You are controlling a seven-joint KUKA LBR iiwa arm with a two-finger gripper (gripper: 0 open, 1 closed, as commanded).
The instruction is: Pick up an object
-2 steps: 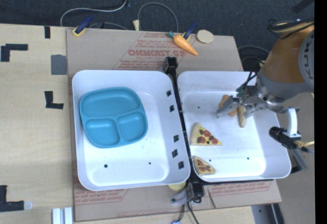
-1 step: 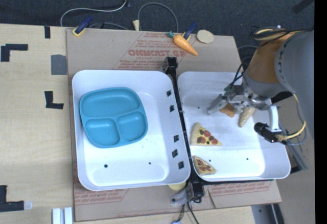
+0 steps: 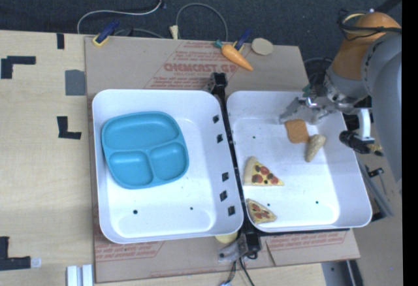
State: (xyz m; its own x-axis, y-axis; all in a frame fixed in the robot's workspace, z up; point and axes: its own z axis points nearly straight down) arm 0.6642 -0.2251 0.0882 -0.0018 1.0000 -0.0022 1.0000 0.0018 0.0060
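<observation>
While the arm reaches in from the right, the scene reads as follows from the left edge across. Pale wooden bench carries black angular markings and a grey square; a brown cardboard sheet with red print lies over it beneath both bins. Left bin, white and shallow, holds a blue sectioned plate lying flat in its left-centre, three compartments facing up. Above the bins on the cardboard: a yellow-and-blue clip at the far left corner, a toy carrot near the middle, a small round beige disc just right of it. White cables loop over the dark carpet behind. A black divider strip runs between the two bins. Right bin holds two toy pizza slices: one near its left wall at mid-height, a second near the front-left corner, the two apart. Further right, an orange-tan block sits in the upper half, with a beige oblong piece just beside it to the lower right. Pincer hangs directly over the block's upper edge; cannot tell whether it is released or clenched, and cannot tell whether it touches the block. Nothing is visibly between its tips.
</observation>
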